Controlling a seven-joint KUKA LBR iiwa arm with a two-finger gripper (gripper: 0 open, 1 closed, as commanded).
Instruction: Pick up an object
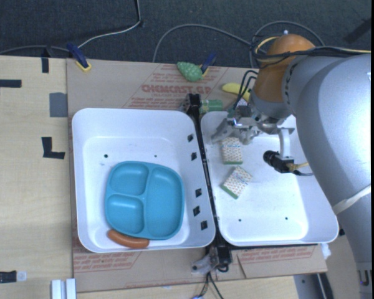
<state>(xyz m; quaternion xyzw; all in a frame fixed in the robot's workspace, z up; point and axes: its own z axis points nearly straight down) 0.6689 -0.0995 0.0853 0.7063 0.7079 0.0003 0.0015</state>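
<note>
My gripper point(237, 126) hovers over the upper sponge point(232, 151); I cannot tell how my jaws stand. Near the bin wall point(206, 143), I might nudge it aside.

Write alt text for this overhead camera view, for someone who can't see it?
A grey robot arm reaches from the right, its claw low over the right white bin, just above one of two checkered sponges. The left white bin holds a blue divided plate with an orange sausage beside it.
</note>
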